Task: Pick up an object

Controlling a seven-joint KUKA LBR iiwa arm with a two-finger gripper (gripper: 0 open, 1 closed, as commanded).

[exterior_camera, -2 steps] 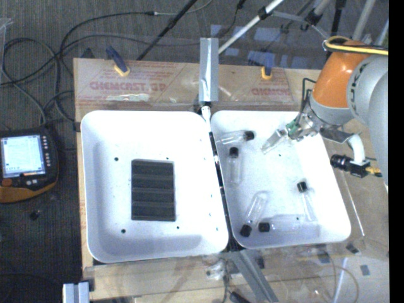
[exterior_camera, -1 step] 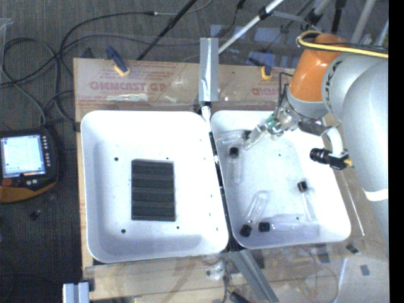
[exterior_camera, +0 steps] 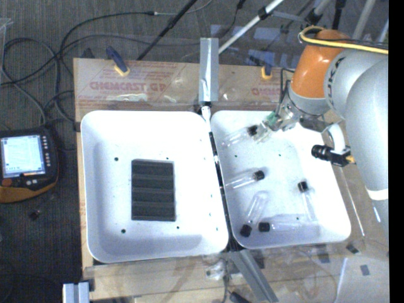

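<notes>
Camera view shows the right bin [exterior_camera: 341, 232] holding several clear vials with black caps, and the one nearest the gripper [exterior_camera: 273, 124] is the upper vial [exterior_camera: 243, 134], lying on its side near the bin's far wall with its cap toward the arm. That vial looks like the likeliest target. The gripper's tip sits just beside the vial's capped end, close to or perhaps touching it; the slant of the view does not settle which. Whether the fingers are spread or pressed together cannot be told, since the wrist and a glint of clear plastic hide them, and no vial can be seen between them.

To do the pick well, I judge the fingers should straddle the vial across its narrow width, not along its length, and come down low enough to catch the round body without nudging it into a roll toward the wall.

Further into the right bin lie a middle vial [exterior_camera: 245, 180], a lower pair [exterior_camera: 255, 210] and another [exterior_camera: 305, 197] toward the bin's near right. Left of that bin, the left bin [exterior_camera: 101, 137] holds a dark ribbed block [exterior_camera: 153, 190].
</notes>
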